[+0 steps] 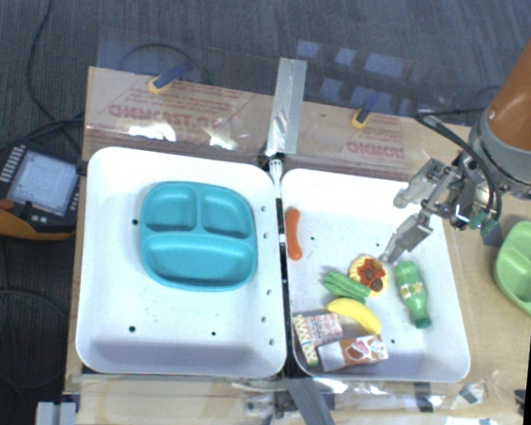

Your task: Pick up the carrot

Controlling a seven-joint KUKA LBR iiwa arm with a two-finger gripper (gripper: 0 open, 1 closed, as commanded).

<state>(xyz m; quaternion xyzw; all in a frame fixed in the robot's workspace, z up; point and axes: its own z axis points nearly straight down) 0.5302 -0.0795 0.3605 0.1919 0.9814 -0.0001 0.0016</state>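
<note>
The carrot is a small orange stick lying lengthwise by the left wall of the right bin. My gripper hangs over the right part of that bin, well to the right of the carrot and just above a pizza slice and a green bottle. Its two fingers are spread open with nothing between them.
A yellow banana, a green pod and snack boxes crowd the front of the right bin. A teal divided plate lies in the left bin. A green object sits on the bench at far right.
</note>
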